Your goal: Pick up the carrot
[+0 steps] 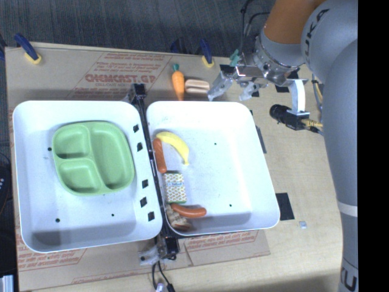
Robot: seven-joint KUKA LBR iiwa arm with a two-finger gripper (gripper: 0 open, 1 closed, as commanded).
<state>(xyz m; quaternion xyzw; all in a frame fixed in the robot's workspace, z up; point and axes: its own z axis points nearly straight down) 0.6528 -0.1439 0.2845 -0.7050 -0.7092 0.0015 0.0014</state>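
Nearest the camera, at the bottom of the right bin (261,163), a sausage (189,211) lies along the front wall, with a checked block (175,186) and a banana (174,145) stacked toward 12 o'clock from it. None of these is the target.

Carrot (177,84) sits outside both bins, on the bench (91,72) just past the right bin's far rim, near the seam between the bins. Its long axis runs roughly 12 to 6 o'clock, green top at 12. A tan block (196,87) lies just beside it at 3 o'clock.

Gripper (234,90) hangs over the bench beyond the bin's far right corner, fingers spread and holding nothing. From it the carrot lies at 9 o'clock, with the tan block between them. My reading: the reach must pass over that block and close across the carrot's short width.
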